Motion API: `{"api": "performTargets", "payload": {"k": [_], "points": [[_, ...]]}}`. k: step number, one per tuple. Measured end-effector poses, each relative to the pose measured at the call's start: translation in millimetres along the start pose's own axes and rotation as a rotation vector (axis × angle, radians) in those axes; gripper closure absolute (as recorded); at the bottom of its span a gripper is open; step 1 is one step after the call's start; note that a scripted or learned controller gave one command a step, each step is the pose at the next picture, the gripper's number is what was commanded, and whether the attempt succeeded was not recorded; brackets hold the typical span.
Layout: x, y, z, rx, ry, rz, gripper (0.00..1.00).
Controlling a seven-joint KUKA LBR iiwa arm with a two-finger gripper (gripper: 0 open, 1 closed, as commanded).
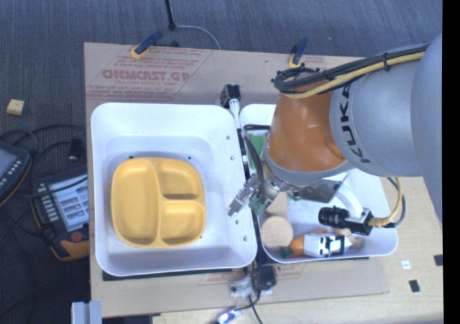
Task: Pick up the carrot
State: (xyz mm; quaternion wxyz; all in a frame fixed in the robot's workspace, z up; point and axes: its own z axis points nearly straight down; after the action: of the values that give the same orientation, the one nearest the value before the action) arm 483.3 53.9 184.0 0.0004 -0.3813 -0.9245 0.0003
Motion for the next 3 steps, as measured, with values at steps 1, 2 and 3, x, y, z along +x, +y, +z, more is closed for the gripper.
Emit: {"api": "performTargets", "payload": {"k": [1,2,3], "points": [[-54.7,-54.5,-0.3,0.0,-0.001,-0.484,1.0],[-3.9,-3.5,-0.2,-0.001,-0.001,-0.705,1.0],[-22.4,-21.7,-0.4,-0.001,-0.002,-0.996,1.0]]}}
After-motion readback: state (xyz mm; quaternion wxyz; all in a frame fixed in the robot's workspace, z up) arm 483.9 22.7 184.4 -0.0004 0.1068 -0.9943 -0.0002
